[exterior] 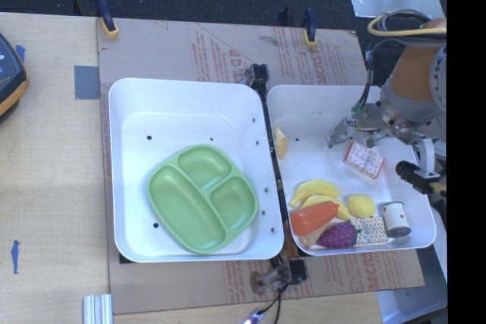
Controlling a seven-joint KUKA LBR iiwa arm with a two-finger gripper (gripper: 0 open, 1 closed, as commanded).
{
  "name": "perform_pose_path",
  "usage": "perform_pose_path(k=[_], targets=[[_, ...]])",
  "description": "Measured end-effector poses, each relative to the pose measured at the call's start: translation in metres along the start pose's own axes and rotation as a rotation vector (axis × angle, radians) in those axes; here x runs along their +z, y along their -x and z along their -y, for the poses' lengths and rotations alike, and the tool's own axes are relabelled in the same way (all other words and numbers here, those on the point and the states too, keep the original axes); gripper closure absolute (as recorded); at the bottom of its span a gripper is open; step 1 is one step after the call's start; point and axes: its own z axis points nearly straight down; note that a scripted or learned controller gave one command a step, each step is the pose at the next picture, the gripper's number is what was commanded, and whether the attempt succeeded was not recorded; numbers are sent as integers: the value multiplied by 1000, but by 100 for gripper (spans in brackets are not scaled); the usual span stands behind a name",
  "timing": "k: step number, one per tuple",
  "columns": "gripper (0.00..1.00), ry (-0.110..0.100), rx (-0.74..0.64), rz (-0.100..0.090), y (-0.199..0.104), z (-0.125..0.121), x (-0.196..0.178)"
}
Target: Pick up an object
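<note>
Right bin (319,106): hand (363,134) over carton (363,160), nr bananas (315,192).

Two bins sit side by side on the bench (53,186). The left bin (125,99) holds a divided tray (201,197). The right bin (304,99) holds, along its near edge, a banana (314,190), pepper (313,217), grapes (337,236), lemon (361,205), wafer (373,230) and can (396,218); a small packet (363,160) lies farther back, beside the gripper (370,129).
</note>
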Motion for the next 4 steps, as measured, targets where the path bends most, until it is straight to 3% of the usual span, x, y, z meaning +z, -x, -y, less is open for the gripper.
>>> perform_pose_path(k=[1,2,3,4], targets=[[0,-2,2,0,13,117,1],[100,-3,-2,0,13,116,-10],[100,1,0,0,-15,137,-111],[0,0,1,0,-15,137,-111]])
